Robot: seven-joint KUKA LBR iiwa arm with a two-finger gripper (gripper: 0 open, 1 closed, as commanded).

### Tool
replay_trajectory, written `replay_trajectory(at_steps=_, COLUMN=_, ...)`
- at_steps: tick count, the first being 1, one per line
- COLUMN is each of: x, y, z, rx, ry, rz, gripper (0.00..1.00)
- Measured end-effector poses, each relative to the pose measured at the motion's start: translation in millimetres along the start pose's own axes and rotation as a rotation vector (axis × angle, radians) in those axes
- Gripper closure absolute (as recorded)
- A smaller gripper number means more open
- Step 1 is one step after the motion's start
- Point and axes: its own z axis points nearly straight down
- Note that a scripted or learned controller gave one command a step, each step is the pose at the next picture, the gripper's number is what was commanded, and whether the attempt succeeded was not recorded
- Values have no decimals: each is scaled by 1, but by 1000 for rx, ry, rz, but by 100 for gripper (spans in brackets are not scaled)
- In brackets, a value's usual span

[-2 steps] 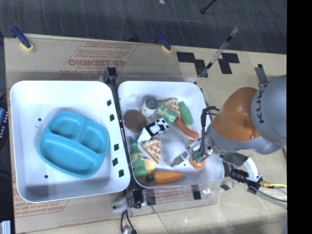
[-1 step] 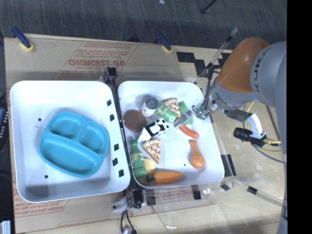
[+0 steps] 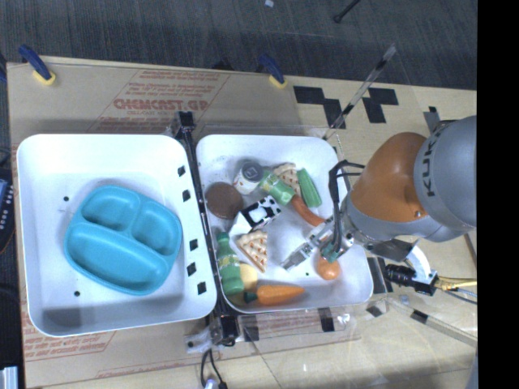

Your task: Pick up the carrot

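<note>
Showing two white bins [image 3: 49, 241], one blue tray [image 3: 122, 237], one carrot [image 3: 276, 294]

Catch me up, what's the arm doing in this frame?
The arm's gripper is down in the right bin, among toy food, beside a small orange ball. The carrot lies at the bin's near edge, apart from the gripper, not picked up. The left bin holds a blue divided plate.

I see open white floor in the middle of the right bin [image 3: 345, 156]. The carrot [image 3: 276, 294] lies at six o'clock against the near wall, crowded at nine o'clock by green pieces [image 3: 231, 274] and a waffle slice [image 3: 253, 250].
</note>
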Motion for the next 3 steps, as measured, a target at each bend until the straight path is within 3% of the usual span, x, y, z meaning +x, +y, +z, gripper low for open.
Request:
replay_trajectory(at_steps=1, x=12, y=-15, z=3, rx=-1, ry=0, rz=-288, gripper=0)
replay_trajectory(at_steps=2, x=18, y=-11, z=3, rx=-1, ry=3, rz=-105, gripper=0)
replay_trajectory(at_steps=3, x=17, y=-9, z=-7, rx=-1, ry=2, rz=-114, gripper=100)
